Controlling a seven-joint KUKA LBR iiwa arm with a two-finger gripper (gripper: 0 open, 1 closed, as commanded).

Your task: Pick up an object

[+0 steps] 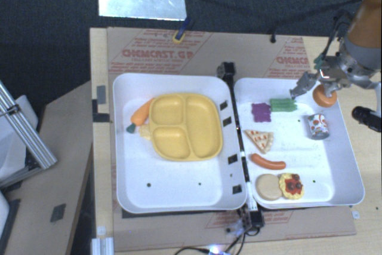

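Orange toy [325, 96] sits in the right bin [343, 155], between the end effector's [319, 85] spread fingers.

Left white plastic bin [128, 188]: yellow three-compartment tray [182, 126], orange toy carrot [141, 112] at its left. Right white plastic bin [346, 179]: remaining toy food.
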